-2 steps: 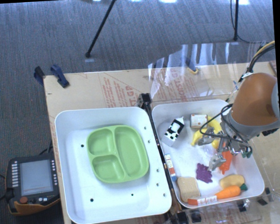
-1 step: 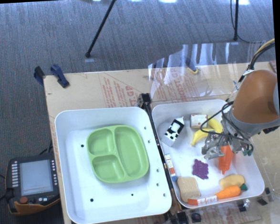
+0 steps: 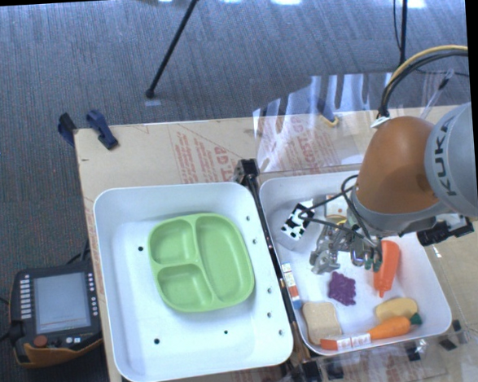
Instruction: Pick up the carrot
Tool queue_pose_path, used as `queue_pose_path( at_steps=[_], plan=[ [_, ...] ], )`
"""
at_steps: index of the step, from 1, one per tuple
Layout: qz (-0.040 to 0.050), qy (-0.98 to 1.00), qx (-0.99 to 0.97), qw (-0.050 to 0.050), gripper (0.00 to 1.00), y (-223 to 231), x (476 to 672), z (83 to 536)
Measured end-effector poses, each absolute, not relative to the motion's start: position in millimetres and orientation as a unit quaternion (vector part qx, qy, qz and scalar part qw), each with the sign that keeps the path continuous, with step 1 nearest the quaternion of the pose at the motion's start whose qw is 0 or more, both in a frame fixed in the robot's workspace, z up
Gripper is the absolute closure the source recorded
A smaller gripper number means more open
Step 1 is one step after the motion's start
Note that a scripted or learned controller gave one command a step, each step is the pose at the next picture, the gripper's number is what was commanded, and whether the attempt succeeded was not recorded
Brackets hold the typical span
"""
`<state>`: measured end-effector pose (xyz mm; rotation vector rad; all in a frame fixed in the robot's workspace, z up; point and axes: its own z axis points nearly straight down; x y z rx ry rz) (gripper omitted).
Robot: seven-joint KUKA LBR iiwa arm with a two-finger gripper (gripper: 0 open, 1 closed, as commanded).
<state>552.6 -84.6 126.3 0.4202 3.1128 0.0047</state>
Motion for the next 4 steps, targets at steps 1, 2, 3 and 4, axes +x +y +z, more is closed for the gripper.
queue_pose_path(
  at_steps=[1,2,3,4],
  plan=[
    [0.0010,0.991,0.134,0.000,0.00,-85.4,552.1,125.8],
    [0.0017,0.997,-0.082,0.002,0.00,-102.9,513.0,90.2],
    [-0.0005,0.987,-0.158,0.009,0.00,-114.5,487.3,92.5],
    [-0.0004,0.979,-0.203,0.007,0.00,-80.6,528.5,177.9]
  ],
)
